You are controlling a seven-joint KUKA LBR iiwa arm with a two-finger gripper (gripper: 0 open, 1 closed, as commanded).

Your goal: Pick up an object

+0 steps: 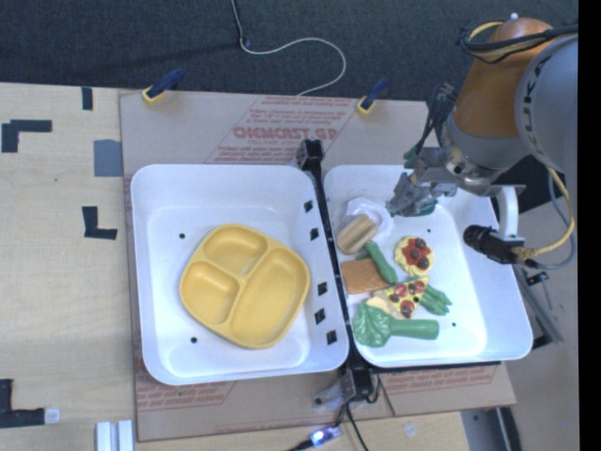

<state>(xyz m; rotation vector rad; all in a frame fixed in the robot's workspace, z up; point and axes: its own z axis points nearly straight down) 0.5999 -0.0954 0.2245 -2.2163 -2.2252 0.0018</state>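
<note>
Bread roll (355, 234) lies just down-left of gripper (410, 201), long axis slanting up-right toward it; green bean (381, 262) just below roll. Jaw state: cannot tell.

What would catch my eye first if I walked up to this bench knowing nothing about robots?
Probably the big yellow divided plastic plate, lying alone in the left white bin. Next, the heap of toy food in the right white bin: a green broccoli piece, a pizza slice with red toppings and a tan bread roll. Above that heap hangs the grey arm with its orange band, its gripper near the bin's far edge.
</note>
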